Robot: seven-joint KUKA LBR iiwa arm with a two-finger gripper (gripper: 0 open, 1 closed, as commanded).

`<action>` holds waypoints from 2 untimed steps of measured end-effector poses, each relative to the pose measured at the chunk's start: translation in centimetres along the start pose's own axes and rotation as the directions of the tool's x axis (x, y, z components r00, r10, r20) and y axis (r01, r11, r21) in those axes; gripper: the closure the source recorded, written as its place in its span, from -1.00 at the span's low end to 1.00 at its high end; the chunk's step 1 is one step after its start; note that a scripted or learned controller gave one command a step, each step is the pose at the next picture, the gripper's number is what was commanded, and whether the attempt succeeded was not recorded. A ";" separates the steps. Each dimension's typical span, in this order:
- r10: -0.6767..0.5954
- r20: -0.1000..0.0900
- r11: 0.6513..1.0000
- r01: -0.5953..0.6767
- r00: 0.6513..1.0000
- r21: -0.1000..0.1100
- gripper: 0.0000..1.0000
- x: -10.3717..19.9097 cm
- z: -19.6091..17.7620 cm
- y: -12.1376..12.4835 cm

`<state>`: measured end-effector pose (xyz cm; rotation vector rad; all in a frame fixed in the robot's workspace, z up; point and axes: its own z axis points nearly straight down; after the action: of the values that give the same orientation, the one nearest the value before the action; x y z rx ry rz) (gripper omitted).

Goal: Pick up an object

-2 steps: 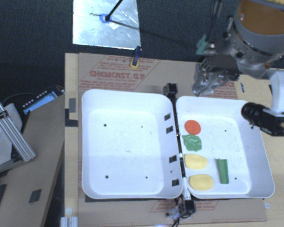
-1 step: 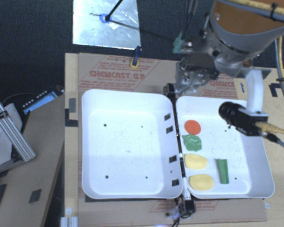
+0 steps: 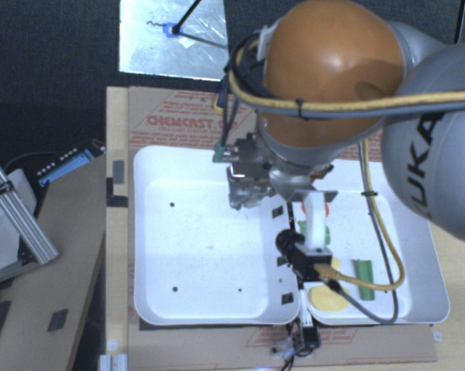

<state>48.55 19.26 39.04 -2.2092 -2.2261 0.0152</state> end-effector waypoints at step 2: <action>0.002 -0.012 1.000 -0.002 1.000 -0.027 1.00 4.1 -8.8 0.1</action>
<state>48.72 23.42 47.80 -2.2191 -2.2316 -0.0286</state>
